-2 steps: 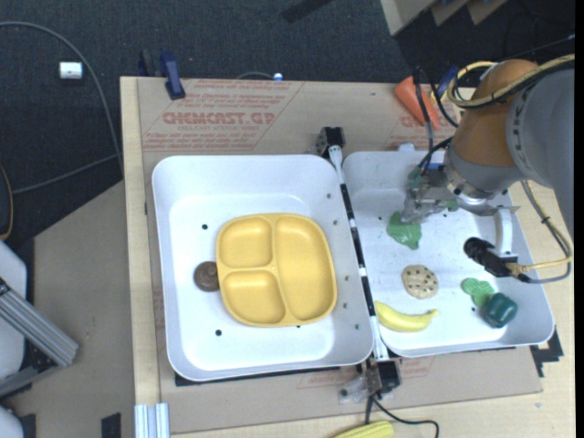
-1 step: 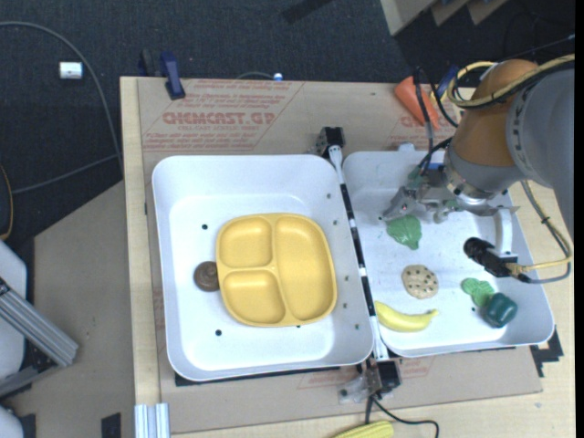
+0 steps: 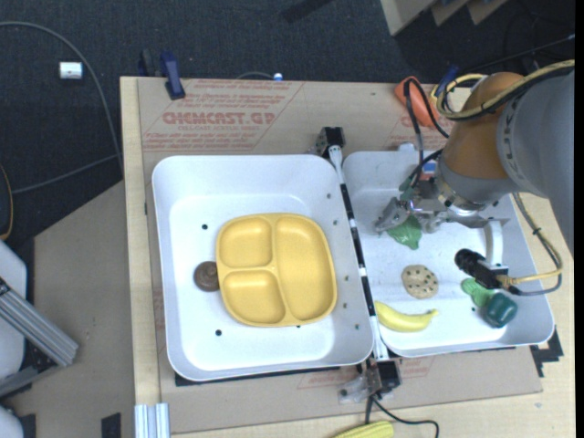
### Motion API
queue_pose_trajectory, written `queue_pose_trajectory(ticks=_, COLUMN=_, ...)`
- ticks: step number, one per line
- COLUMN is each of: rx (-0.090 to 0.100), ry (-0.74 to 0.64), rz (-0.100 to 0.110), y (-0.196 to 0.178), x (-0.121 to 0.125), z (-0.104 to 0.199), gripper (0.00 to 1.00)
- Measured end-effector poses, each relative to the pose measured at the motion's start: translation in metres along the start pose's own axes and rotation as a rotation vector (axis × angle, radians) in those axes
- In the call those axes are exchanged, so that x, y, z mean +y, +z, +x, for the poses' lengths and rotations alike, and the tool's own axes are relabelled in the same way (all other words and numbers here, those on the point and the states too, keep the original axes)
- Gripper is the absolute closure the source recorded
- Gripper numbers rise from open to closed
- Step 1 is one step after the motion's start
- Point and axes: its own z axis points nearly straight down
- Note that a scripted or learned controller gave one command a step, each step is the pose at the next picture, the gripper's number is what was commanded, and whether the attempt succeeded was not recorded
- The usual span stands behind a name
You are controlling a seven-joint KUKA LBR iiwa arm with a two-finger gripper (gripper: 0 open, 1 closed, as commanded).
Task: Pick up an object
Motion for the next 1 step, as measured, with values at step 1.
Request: queue_pose_trajectory(ticks=1, rx=-0.002, ry=0.000, rz=-0.005, y=-0.0007, x=0.0319, z=-0.0172, gripper=0.00)
